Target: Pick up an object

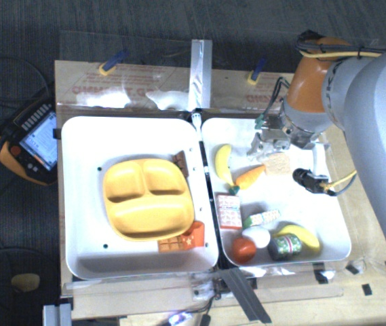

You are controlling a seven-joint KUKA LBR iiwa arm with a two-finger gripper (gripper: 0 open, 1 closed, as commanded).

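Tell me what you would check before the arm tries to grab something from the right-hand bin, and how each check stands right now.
1. Gripper is over the right bin: ok.
2. A target lies close: the carrot and banana sit just below and left of it: ok.
3. Carrot is free of clutter: it touches the banana's end: not ok.
4. Nothing already between the fingers: cannot tell.
5. Fingers open wide enough: cannot tell.
6. Yellow tray in the left bin is out of the way: ok.

One fixed camera looks down at a slant on both bins (138, 124), the arm (355, 94) entering from the right.
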